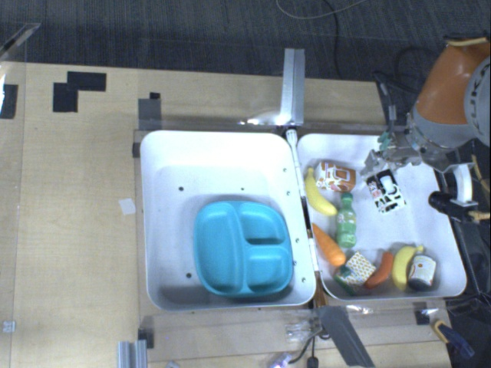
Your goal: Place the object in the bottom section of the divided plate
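Observation:
A blue divided plate (222, 251) lies in the left bin (165, 205), toward its front. It has one long section on the left and two smaller ones on the right, and nothing lies in any of them. My gripper (386, 192) hangs over the upper middle of the right bin (441, 228), its black-and-white tip above bare bin floor. It is to the right of an orange-and-white packet (335, 176) and a banana (320, 195). From this angle I cannot make out anything in the gripper.
Also in the right bin are a green bottle (346, 222), a carrot (328, 245), a checkered packet (357, 267), a red-orange piece (381, 269), a yellow fruit (403, 264) and a small can (423, 270). A metal post (294, 83) rises behind the bins.

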`<state>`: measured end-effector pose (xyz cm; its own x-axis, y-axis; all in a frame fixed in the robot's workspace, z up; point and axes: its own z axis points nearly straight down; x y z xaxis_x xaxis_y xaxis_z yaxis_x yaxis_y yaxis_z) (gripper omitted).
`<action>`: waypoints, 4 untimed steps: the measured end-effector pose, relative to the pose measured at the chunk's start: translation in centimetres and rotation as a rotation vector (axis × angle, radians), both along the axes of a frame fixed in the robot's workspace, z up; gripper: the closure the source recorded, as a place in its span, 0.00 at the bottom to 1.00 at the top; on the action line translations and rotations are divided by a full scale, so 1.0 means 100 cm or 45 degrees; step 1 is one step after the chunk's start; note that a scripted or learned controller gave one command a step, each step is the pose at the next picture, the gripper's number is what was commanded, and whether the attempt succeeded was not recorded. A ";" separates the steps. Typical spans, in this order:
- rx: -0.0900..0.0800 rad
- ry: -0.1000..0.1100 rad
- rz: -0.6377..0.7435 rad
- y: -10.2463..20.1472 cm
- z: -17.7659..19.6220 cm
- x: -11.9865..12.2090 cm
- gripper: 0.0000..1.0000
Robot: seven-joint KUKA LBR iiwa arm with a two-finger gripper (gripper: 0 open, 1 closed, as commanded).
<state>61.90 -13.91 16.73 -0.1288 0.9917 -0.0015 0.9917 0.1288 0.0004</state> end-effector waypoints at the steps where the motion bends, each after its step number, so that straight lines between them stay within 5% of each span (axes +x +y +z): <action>1: 0.002 0.000 0.023 0.093 0.017 -0.036 1.00; 2: 0.002 0.003 -0.190 0.179 0.045 -0.076 1.00; 3: 0.001 0.004 -0.180 0.216 0.015 -0.125 1.00; 4: 0.001 0.004 -0.366 0.259 0.015 -0.133 1.00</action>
<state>48.58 11.99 18.19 0.1578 0.9875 -0.0006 0.9875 -0.1578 -0.0026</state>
